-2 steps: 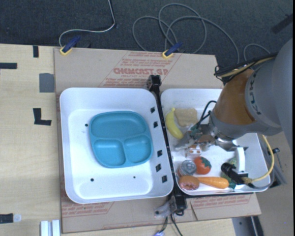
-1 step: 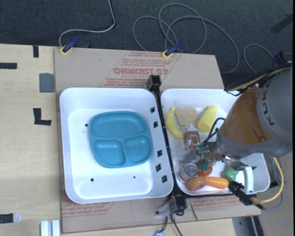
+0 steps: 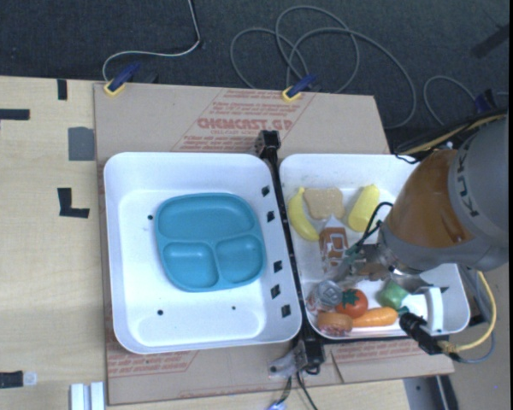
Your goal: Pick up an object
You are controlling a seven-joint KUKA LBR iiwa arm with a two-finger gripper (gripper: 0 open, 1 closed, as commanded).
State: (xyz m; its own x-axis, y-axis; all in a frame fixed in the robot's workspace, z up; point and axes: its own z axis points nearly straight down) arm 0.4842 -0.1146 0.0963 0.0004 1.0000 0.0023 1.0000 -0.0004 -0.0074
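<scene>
Low over right bin (image 3: 427,167), arm (image 3: 449,199) angled leftward, end effector (image 3: 352,263) among food.

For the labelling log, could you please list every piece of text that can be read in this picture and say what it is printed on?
"CHEMCAST GP": red print on the brown cardboard sheet under the bins, readable only roughly.
A smaller red line beneath it: too blurred to read.
"KU": white letters on the grey arm, cut off at the view's right.
Small brown packet in the right bin: print unreadable.
</scene>
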